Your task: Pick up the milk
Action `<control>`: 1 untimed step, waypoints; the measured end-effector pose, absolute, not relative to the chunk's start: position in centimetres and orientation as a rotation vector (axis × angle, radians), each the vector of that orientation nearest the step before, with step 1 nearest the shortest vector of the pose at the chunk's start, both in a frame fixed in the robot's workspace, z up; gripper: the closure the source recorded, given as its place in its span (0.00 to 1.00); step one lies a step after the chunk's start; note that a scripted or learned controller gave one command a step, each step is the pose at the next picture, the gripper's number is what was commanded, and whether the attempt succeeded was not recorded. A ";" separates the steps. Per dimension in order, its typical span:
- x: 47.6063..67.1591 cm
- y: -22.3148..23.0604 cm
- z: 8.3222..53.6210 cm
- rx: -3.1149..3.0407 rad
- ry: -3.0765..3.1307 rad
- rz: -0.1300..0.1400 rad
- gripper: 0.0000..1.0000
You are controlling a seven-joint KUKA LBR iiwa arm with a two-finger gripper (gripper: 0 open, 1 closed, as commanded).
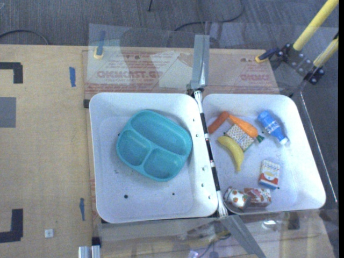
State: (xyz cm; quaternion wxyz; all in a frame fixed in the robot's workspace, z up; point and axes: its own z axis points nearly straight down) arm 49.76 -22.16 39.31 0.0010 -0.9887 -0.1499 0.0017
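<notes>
The milk [270, 174] is a small white carton with red-orange print. It lies flat in the right bin [306, 160], toward that bin's lower right, apart from the other items. A yellow banana [233, 150] lies to its left. Just below it, against the bin's front wall, is a red and white packet [248, 196].
The right bin also holds an orange carrot [234, 122], a patterned packet [240, 137] and a blue bottle [271, 126] near the back. In the left bin [105, 198] lies a teal divided plate [155, 144]. Yellow poles [317, 20] stand at the top right.
</notes>
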 end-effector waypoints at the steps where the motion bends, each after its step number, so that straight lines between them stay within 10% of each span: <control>1: 49.9 -22.0 40.3 -3.103 -0.477 0.009 1.00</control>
